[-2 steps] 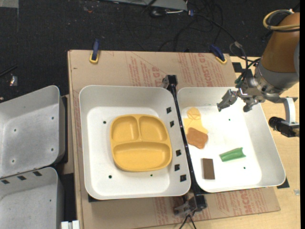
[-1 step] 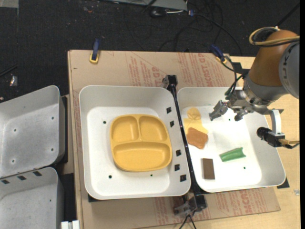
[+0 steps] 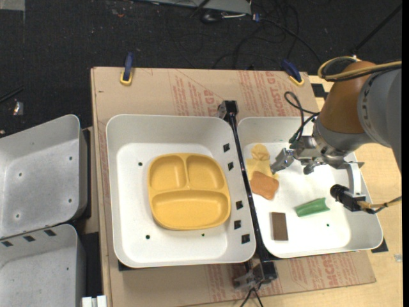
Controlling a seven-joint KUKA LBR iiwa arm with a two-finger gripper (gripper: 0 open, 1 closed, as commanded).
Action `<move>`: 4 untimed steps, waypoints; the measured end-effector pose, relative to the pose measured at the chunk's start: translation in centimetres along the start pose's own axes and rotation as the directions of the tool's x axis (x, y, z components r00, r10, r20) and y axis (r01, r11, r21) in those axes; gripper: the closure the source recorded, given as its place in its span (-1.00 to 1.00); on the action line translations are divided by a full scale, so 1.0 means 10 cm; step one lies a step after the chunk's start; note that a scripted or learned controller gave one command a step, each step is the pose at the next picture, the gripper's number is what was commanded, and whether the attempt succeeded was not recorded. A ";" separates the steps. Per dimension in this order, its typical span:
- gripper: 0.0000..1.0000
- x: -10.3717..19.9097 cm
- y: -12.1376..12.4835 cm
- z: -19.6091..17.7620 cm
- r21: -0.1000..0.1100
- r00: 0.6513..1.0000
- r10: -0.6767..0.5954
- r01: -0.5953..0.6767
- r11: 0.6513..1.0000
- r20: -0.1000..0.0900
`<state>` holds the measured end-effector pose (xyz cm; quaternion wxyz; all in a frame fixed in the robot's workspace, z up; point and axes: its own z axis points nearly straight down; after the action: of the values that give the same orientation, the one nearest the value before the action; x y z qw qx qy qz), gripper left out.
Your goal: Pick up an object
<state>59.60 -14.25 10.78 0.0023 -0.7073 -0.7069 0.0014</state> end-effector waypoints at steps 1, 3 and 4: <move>-1.00 0.01 0.00 0.16 -0.004 1.000 0.000 0.000 1.000 0.001; 1.00 -0.07 0.05 -0.41 -0.010 1.000 0.001 -0.001 1.000 0.003; 1.00 0.04 0.04 -0.92 -0.010 1.000 -0.004 0.004 1.000 0.002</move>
<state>60.07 -13.90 19.95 -0.0018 -0.7059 -0.7083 -0.0013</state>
